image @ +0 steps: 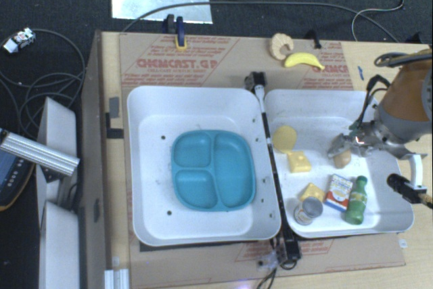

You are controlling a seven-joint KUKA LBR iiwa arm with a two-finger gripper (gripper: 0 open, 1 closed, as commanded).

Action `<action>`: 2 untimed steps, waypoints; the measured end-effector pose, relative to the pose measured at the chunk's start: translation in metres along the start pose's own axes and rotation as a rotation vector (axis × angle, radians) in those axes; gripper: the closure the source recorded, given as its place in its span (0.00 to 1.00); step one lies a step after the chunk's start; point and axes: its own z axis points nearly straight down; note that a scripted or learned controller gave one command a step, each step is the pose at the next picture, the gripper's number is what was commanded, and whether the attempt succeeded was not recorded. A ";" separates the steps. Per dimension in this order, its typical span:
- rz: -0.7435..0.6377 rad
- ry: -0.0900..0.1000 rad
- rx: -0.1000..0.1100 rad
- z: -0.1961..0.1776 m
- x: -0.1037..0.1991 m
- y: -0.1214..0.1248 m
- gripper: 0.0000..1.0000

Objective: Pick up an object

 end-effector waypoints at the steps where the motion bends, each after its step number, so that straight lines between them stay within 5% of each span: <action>1: -0.001 0.000 -0.002 -0.011 0.000 0.001 1.00; 2: -0.003 0.001 0.000 -0.067 0.068 -0.021 1.00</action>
